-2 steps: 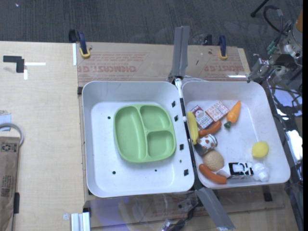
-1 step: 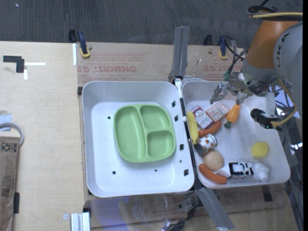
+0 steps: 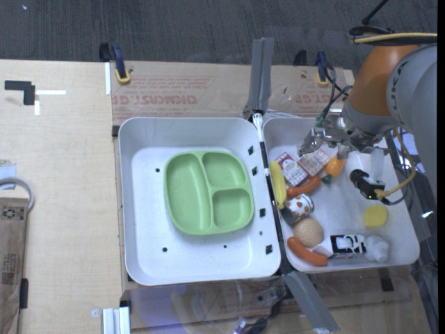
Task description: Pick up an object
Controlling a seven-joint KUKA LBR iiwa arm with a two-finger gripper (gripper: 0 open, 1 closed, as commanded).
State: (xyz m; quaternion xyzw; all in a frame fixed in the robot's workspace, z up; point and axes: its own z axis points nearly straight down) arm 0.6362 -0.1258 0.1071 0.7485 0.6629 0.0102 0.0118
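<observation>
Landmark: the green divided plate [image 3: 208, 192] is taken as reference; it lies flat in the left white bin [image 3: 139, 207], with three compartments.
Right bin: the right white bin [image 3: 400, 245] is set just right of the plate's bin, the two rims meeting at a grey divider.
Arm: the grey arm with the orange band [image 3: 379, 82] is seen up and to the right of the plate, reaching down into the far end of the right bin.
Gripper: the gripper [image 3: 316, 143] is lowered over the far left part of the right bin, up-right of the plate; whether it is wide, narrow or holding anything cannot be told.
Objects for picking: all are found right of the plate, in the right bin.
Banana: a yellow banana [image 3: 277, 184] lies along the bin wall nearest the plate.
Packets: small red-and-white packets [image 3: 300, 167] lie just beside the banana, under the gripper.
Orange piece: an orange item [image 3: 335, 166] lies just right of the packets.
Egg-like object: a tan rounded object [image 3: 308, 231] lies lower right of the plate.
Sausage: an orange-red sausage shape [image 3: 306, 252] lies touching it, at the near end.
Yellow disc: a yellow round piece [image 3: 375, 216] lies far right of the plate.
</observation>
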